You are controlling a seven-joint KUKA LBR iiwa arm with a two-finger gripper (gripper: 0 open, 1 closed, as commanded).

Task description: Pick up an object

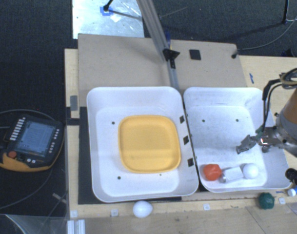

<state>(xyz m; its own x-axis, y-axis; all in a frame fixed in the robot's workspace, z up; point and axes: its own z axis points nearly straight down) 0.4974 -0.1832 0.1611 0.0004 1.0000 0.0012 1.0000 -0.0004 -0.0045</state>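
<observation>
We see two white bins side by side on the bench. The left bin (102, 130) holds a square yellow plate (149, 143), lying flat near its middle. The right bin (221, 111) fills the right half of the frame's centre, and its loose things sit along its lower edge: a red ball (211, 171) at the lower left corner, a white bottle (234, 173) lying on its side just right of it, and a white ball (250, 170) at the bottle's right end, seemingly touching it.

The arm (290, 118) enters from the right edge of the frame, and the gripper (247, 145) hangs over the right part of the right bin, above the white ball and apart from it. Nothing shows between its prongs, and we cannot tell whether they are spread or closed.

Outside the bins, a white egg (142, 209) lies on the bench below the left bin, and a green ball (266, 201) lies at the lower right, below the right bin's corner. A pendant (29, 143) with a screen lies on the dark floor at the left of the frame.
</observation>
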